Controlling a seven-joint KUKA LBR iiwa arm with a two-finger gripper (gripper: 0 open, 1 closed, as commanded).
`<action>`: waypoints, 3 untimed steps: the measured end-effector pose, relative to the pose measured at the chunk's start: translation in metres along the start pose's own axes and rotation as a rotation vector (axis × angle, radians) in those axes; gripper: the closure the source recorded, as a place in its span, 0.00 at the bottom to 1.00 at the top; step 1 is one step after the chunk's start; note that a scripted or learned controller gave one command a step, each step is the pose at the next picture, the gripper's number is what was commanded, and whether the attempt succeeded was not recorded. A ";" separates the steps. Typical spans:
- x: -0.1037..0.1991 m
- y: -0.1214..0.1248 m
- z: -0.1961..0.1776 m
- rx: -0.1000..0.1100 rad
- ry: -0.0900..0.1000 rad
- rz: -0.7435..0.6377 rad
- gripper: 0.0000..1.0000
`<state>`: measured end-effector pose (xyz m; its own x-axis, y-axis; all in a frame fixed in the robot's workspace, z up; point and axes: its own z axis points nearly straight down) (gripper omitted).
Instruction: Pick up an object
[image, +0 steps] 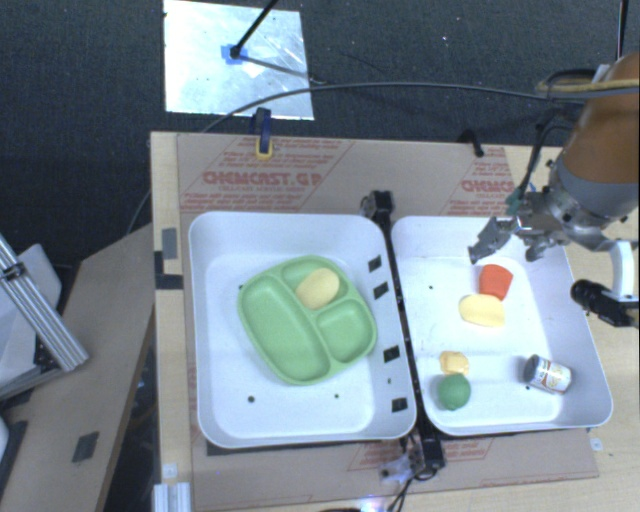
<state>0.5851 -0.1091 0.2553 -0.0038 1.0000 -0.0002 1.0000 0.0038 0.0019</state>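
Observation:
My gripper (512, 247) hangs over the back of the right bin (580, 345), open, with nothing between its fingers. Just below it and slightly to the left lies an orange-red block (496, 280). A yellow lump (482, 311) rests in front of that block. Nearer the front are a small yellow piece (454, 362), a green ball (454, 391) and a small tin with a white label (547, 374). In the left bin (215, 330) a green divided plate (290, 340) carries a pale yellow object (318, 288) in its back compartment.
A black hinge strip (392, 300) runs between the two bins. The bins stand on a cardboard sheet (300, 175). A blue clamp (263, 132) sits at the sheet's back edge. A metal frame (35, 310) stands at the far left.

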 end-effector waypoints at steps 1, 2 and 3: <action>0.003 0.002 0.062 0.005 0.000 0.002 0.00; 0.005 0.007 0.105 0.004 0.001 0.003 0.00; 0.008 0.002 0.166 0.003 0.000 0.003 0.00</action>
<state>0.5878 -0.1014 0.0890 -0.0008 1.0000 0.0002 1.0000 0.0008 -0.0012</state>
